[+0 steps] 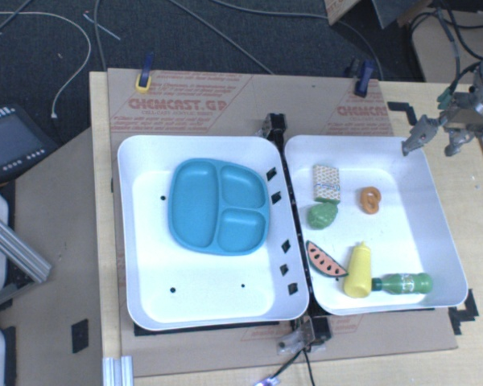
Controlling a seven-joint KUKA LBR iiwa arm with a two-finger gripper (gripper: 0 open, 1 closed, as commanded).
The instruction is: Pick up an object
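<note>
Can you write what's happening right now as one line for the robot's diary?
gripper: open, above right bin's far right corner | holding: nothing | right bin: six toys | left bin: blue plate

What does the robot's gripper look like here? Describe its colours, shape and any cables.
At the view's upper right edge, the gripper is a small grey metal assembly with two dark grey fingers, spread apart above the far right corner of the right bin. A small green part sits near its top, and dark cables loop behind it.
</note>
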